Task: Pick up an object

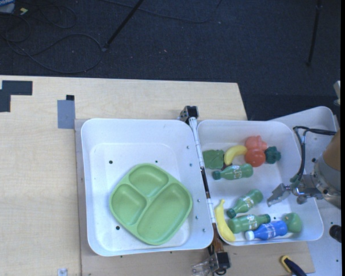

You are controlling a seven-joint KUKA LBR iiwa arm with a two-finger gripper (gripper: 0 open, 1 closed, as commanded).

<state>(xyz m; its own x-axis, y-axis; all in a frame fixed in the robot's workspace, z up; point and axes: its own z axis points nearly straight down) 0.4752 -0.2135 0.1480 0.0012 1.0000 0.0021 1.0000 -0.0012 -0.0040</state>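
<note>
Bottles (245,202), bananas (234,153), tomato (255,151) crowding right bin (293,132); jaws (280,194) open, empty, beside them.

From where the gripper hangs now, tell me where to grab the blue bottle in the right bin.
Grip the blue bottle across its body, coming from above. It lies flat along the right bin's near wall, white cap end left, so the fingers should probably straddle its width. A green bottle lies close behind, leaving little room.
</note>
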